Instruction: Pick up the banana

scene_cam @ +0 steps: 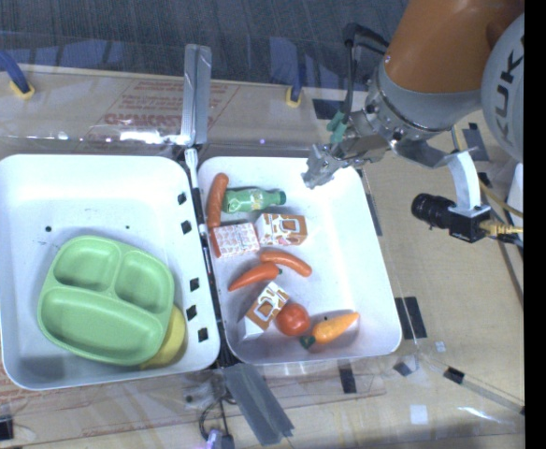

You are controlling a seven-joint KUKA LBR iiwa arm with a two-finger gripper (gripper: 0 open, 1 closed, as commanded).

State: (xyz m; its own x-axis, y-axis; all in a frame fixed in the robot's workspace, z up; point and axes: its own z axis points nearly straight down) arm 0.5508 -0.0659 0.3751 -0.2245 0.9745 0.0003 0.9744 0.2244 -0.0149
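The banana point(172, 338) lies in the left bin point(21, 185), at its front right, mostly hidden under a green divided tray point(105, 297); only a yellow curved end peeks out. My gripper point(322, 169) hangs over the back right corner of the right bin point(371, 279), far from the banana. It carries nothing that I can see.
The right bin holds a green bottle point(251, 199), a sausage point(217, 199), two small cartons point(282, 229), a carrot point(253, 276), another sausage point(287, 264), a tomato point(293, 319), and an orange pepper point(334, 326). A metal divider point(195, 92) stands between the bins.
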